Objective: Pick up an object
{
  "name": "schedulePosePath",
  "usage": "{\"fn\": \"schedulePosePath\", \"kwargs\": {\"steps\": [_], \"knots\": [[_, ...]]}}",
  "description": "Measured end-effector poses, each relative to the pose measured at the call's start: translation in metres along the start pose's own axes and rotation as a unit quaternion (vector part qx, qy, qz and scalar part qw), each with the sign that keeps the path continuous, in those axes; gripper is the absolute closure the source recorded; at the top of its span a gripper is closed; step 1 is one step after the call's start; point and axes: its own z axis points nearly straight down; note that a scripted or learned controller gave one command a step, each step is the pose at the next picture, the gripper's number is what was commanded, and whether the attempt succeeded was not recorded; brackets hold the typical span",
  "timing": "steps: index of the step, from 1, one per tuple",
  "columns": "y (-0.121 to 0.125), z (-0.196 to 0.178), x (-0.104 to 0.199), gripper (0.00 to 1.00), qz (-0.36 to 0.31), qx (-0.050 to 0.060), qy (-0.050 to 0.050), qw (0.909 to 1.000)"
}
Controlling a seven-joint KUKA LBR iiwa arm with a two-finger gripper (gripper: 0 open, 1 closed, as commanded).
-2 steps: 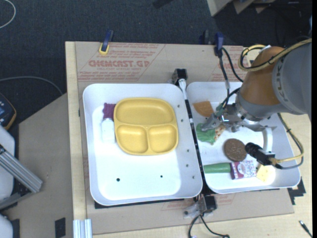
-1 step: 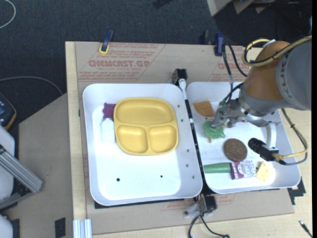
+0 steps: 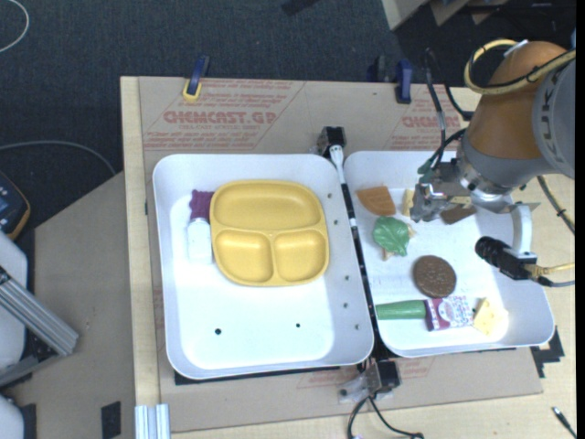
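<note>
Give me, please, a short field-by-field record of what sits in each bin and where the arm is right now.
left bin: yellow divided tray; purple item and white item at its left
right bin: green leafy toy, orange-brown piece, brown round disc, green stick, maroon packet, yellow wedge
arm: over right bin's upper part
pincer: beside the orange-brown piece, fingers unclear

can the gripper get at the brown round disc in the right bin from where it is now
Probably yes. The gripper hangs over the right bin, and the brown disc lies open just below it in the picture, with nothing on top; the green leafy piece sits apart from it.
</note>
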Motion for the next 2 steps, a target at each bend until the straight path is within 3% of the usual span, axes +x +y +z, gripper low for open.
{"fn": "schedulePosePath", "kwargs": {"steps": [1, 2], "knots": [[0.002, -0.054, 0.0, 1.0, 0.0, -0.001, 0.0, 1.0], [0.016, -0.046, 0.049, 1.0, -0.002, 0.002, 0.001, 1.0]]}}
